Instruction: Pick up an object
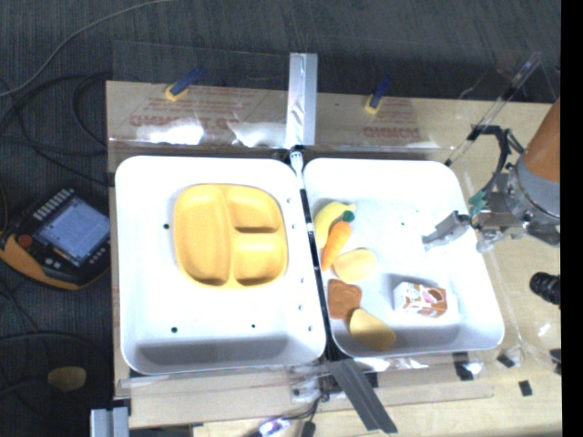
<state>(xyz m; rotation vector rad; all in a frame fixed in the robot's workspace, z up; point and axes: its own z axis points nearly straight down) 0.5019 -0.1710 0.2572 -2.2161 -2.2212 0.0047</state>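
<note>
The arm [545,167] is seen entering from the right edge, its orange band uppermost and its grey wrist angled down and to the left over the right rim of the right bin [474,330]. The gripper [446,229] is extended past that rim and is poised over the bare upper-right floor of this bin, well apart from every object. Whether its jaws are released or clenched cannot be told from this view; nothing is seen between them.

The objects are gathered in the left and lower parts of the right bin. A yellow banana [330,215] lies near the dividing rim, with an orange carrot [336,240] touching it just below. A pale bread-like piece [354,263] is set under the carrot, followed by a brown piece [343,299] and a yellow wedge [370,329] near the front wall. A small printed carton [420,299] lies apart, lower right.

In the left bin [146,335], a yellow divided tray [230,235] is placed centrally.
</note>
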